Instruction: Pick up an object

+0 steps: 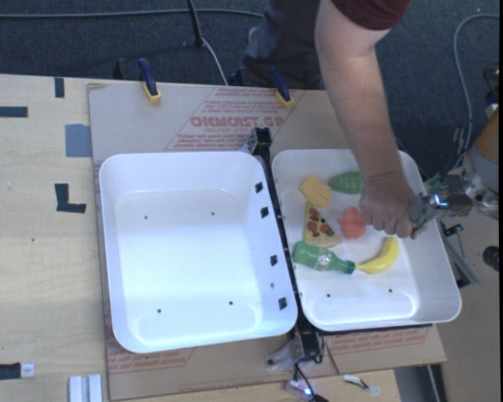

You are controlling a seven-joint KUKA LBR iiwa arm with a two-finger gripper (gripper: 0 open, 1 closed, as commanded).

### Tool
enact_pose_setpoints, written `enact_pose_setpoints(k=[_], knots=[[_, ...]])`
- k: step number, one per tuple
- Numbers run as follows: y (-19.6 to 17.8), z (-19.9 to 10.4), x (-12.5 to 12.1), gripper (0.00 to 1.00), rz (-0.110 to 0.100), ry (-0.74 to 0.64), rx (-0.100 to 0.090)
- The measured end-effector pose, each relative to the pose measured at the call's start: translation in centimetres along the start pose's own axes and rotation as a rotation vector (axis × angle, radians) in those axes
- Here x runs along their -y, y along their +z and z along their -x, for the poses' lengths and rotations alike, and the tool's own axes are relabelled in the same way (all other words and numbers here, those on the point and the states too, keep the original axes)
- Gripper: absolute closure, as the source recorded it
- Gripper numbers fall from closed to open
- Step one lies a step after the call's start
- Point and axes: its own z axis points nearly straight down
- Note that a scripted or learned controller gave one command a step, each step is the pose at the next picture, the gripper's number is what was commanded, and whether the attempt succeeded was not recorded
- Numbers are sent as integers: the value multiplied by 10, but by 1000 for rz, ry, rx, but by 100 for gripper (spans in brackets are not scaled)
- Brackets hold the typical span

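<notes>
The right bin (436, 308) holds several toy items. A yellow corn-like piece (315, 191) and a green leafy piece (346, 182) lie toward its back. A pizza slice (319, 225) and a red-pink piece (352, 223) sit in the middle. A green bottle (321, 258) lies on its side next to a yellow banana (382, 257). My gripper (428, 207) hovers at the bin's right rim, level with the red-pink piece and right of the banana.
A person's arm comes down from the top, and the hand (386, 212) rests inside the right bin, between my gripper and the red-pink piece. The left bin (117, 224) stands alongside. Clamps (149, 80) hold the board at the back.
</notes>
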Motion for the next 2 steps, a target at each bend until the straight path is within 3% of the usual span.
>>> enact_pose_setpoints(k=[2], knots=[[-4, -104, -8, 100, -1, -14, -9]])
